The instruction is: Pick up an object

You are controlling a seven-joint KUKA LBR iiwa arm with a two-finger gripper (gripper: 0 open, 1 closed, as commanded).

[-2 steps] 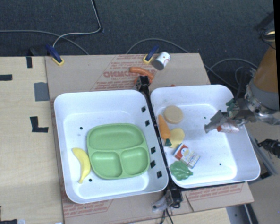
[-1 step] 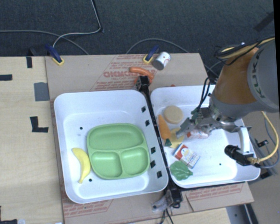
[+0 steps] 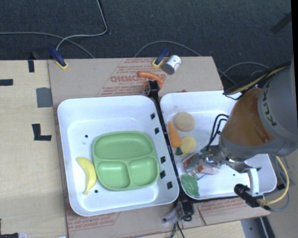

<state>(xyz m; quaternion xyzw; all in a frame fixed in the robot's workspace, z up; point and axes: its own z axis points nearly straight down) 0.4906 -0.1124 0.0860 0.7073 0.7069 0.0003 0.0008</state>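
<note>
Gripper [image 3: 204, 160] of mine is down low in the right bin [image 3: 266, 187], over the clutter near that bin's left wall and toward its front edge. My own wrist and cables hide the tips, so I cannot tell how wide it stands or whether anything sits in it.

Beneath and just beside it lies a small red-and-white item [image 3: 198, 167], too jumbled to name. A green leafy piece [image 3: 191, 185] lies at the bin's front-left corner. Along the left wall lies a carrot [image 3: 174, 135], a yellow lemon-like piece [image 3: 188, 143] touches its side, and a tan round bun [image 3: 184, 122] sits behind them, toward the bin's back edge.

All look like toy food: light, stiff plastic, probably smooth and prone to slip or roll. I judge the carrot the easiest target, taken across its narrow middle. The round pieces would need a centred pinch.

Left bin [image 3: 68, 116] carries a green divided plate [image 3: 125, 159] and a banana [image 3: 87, 173] by its left wall.
</note>
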